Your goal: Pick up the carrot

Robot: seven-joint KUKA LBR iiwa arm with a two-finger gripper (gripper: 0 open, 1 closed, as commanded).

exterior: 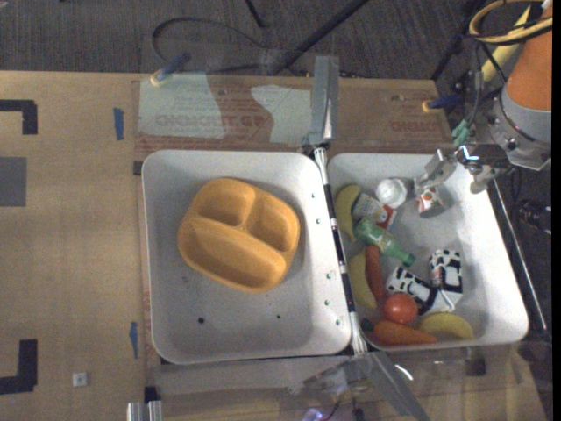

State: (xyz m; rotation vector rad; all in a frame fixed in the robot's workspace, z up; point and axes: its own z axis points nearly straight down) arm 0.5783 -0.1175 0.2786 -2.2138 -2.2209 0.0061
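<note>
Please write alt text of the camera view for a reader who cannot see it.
The gripper hangs over the right bin's far side, away from the carrot at its near edge. The left bin holds an orange tray.

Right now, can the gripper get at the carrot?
Probably, but tight. The carrot lies against the right bin's near wall, with a tomato touching it. Its top is uncovered; the gripper hangs at the far end.

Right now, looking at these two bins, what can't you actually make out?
- Arm: cut off by the camera view's right edge.
- Gripper: fingers too blurred to judge.
- Carrot: at the right bin's near edge, partly overlapped by the tomato.
- Black-and-white cartons: print too small to read.
- Small item below the gripper: too blurred to identify.
</note>
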